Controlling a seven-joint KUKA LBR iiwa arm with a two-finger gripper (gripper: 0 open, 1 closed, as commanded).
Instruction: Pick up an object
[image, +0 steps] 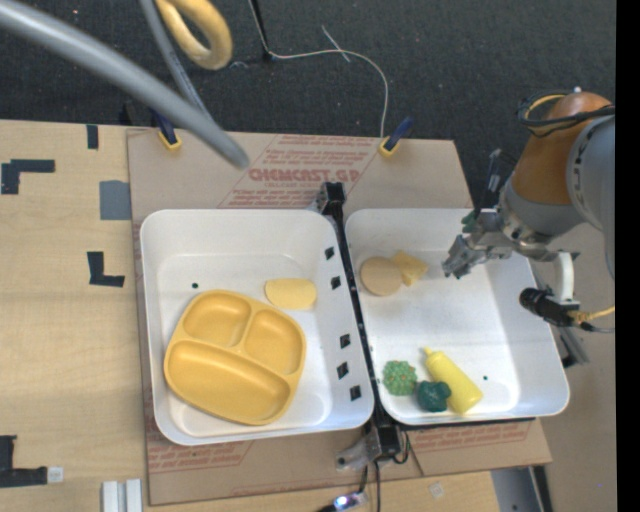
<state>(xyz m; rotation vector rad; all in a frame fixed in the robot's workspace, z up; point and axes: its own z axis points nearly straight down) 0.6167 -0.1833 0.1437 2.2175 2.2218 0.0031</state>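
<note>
Apparently claw (462, 256) above right bin (520, 330)

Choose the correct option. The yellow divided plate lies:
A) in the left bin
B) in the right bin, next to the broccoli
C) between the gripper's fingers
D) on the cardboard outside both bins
A: the yellow divided plate rests on the floor of the left bin, while the gripper is over the right bin.
</note>
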